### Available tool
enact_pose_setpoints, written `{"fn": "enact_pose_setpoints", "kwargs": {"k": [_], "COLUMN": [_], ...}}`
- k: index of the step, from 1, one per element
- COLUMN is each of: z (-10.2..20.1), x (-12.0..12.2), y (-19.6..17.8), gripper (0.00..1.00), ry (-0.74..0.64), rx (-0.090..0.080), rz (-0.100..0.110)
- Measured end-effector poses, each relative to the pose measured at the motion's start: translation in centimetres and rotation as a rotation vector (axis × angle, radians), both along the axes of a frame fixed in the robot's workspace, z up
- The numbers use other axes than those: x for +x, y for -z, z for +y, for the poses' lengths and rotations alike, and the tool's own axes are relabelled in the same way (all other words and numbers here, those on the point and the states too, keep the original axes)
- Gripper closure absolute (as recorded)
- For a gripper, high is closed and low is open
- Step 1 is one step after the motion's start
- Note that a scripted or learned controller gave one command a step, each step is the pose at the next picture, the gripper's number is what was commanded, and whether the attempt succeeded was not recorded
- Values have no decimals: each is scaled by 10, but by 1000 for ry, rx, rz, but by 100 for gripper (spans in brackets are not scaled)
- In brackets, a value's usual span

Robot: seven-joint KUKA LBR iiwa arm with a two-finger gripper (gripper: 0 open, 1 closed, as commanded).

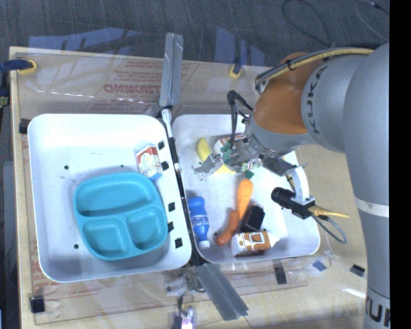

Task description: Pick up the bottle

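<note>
Lying along the left wall of the right bin (298, 242), the bottle (198, 219) was blue with a white cap at its lower end, and it rested well apart from the pincer (227, 157), which hung over the upper middle of that bin, above and to the right of it. Whether the pincer was apart or together could not be told, as the wrist hid much of it. Just beside the pincer lay a small yellow object (204, 148). Two slim orange carrot-shaped pieces (243, 194) lay near the bin's middle, a black block (253, 218) beside them, and a small brown-and-white carton (251, 243) sat against the lower wall. A smooth, glossy, teal tray (120, 214) with three compartments filled much of the left bin (48, 142), and a small red-and-white carton (148, 161) lay just above its right corner. Both bins were shallow, white and round-cornered on the pale bench (89, 81).
</note>
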State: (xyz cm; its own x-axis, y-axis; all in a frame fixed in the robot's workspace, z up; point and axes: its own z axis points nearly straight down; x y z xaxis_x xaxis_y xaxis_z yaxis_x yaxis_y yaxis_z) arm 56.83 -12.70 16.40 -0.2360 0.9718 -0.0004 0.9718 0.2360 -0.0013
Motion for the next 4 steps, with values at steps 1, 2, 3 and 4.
{"fn": "enact_pose_setpoints", "kwargs": {"k": [1, 2, 3, 4], "z": [59, 21, 20, 22], "x": [31, -8, -39, -65], "y": [-27, 46, 60, 61], "gripper": [0, 0, 0, 0], "ry": [102, 275, 502, 590], "rx": [0, -13, -7, -3], "rz": [2, -33, -45, -40]}}
